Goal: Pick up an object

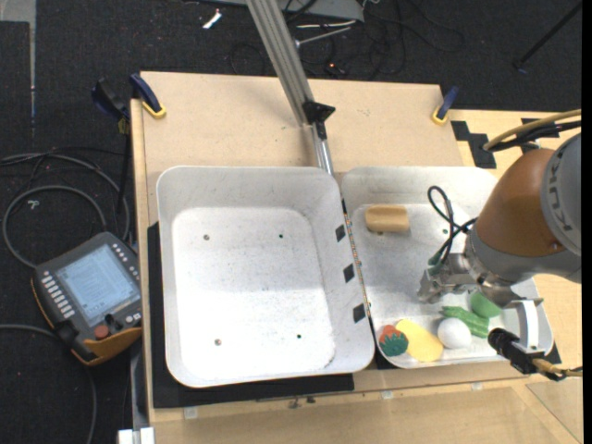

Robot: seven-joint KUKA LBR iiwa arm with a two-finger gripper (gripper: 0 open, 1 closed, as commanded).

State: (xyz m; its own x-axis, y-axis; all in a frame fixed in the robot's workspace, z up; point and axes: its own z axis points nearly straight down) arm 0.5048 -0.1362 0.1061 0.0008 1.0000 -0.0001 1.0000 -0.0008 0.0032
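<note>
The right bin (407,178) holds several small objects. A tan block (387,218) lies near its far left side. Along the near edge sit a red and green piece (393,339), a yellow piece (425,344), a white ball (453,332) and a green piece (473,309). My gripper (435,283) hangs low inside this bin, just left of the green piece and above the white ball. It is well apart from the tan block. The wrist hides what lies directly under it.
The left bin (176,192) sits beside the right one, sharing a middle wall (350,266). A slanted metal pole (282,49) crosses the bench's far side. A teach pendant (92,289) lies on the floor at left. A black cable (442,209) loops over the right bin.
</note>
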